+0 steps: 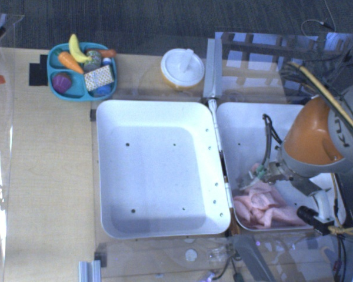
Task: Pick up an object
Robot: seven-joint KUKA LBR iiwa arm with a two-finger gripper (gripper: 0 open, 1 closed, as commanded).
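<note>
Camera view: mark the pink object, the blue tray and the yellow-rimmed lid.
pink object (265, 209), camera view, on its pale folded middle
blue tray (52, 87), camera view, on its lower left rim
lid (182, 67), camera view, on its white top

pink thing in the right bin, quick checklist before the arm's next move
1. Pink object lies in right bin, front corner: ok.
2. Gripper sits over the object's back edge: ok.
3. Object between fingers: cannot tell.
4. Object lifted off bin floor: not ok, it rests there.
5. Room from bin's front wall: not ok, object lies against it.
6. Left bin has space for a drop: ok.
</note>
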